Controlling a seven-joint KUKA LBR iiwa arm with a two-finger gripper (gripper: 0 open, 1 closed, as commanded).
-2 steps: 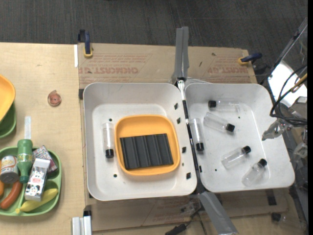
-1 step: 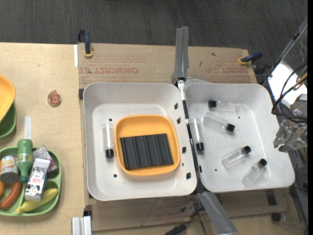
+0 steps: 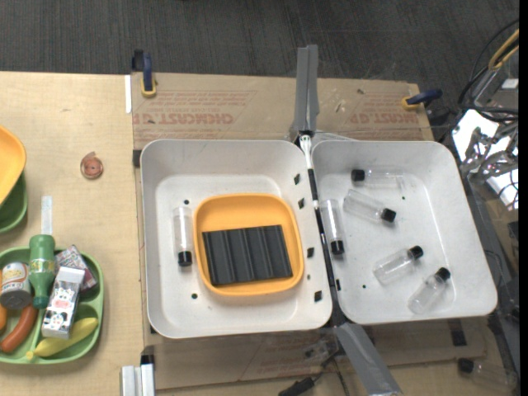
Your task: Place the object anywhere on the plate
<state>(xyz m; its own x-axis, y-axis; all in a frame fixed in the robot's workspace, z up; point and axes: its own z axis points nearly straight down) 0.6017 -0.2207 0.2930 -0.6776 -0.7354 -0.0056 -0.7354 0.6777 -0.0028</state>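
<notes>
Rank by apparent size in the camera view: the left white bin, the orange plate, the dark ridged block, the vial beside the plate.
1. left white bin
2. orange plate
3. dark ridged block
4. vial

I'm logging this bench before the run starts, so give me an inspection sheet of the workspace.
Surface: two white bins, left bin and right bin, on cardboard.
Job's things: orange plate in the left bin, bearing a dark ribbed block; one vial beside it; five vials in the right bin.
Clutter: green tray of toy food at left.
Grippers: nothing seen.
Cables: tangle at right.
Surroundings: clamps at the cardboard's back edge.
</notes>
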